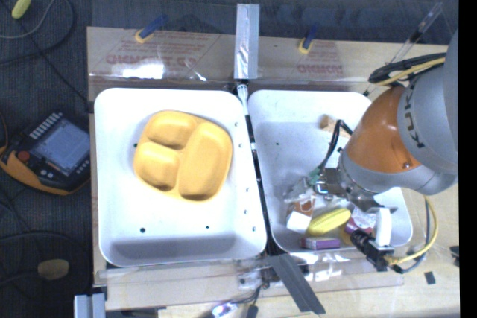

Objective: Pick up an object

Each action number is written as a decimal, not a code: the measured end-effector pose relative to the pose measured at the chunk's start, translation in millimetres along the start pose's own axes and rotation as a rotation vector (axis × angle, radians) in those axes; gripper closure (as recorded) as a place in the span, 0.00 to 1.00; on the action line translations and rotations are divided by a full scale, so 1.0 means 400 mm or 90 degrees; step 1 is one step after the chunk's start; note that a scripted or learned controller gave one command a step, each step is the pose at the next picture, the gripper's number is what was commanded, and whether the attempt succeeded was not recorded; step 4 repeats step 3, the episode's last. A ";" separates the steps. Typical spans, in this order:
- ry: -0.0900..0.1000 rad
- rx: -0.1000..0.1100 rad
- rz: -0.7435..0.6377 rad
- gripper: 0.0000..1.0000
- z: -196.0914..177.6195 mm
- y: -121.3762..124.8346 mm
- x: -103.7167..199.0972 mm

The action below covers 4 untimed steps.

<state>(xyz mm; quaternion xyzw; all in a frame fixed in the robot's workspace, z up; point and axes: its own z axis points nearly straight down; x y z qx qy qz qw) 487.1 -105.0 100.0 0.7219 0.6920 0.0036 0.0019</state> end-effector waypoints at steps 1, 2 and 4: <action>0.003 0.002 -0.003 1.00 -0.022 0.002 0.007; 0.005 0.004 -0.005 1.00 -0.039 0.003 0.011; -0.005 0.008 0.037 1.00 -0.204 0.200 0.083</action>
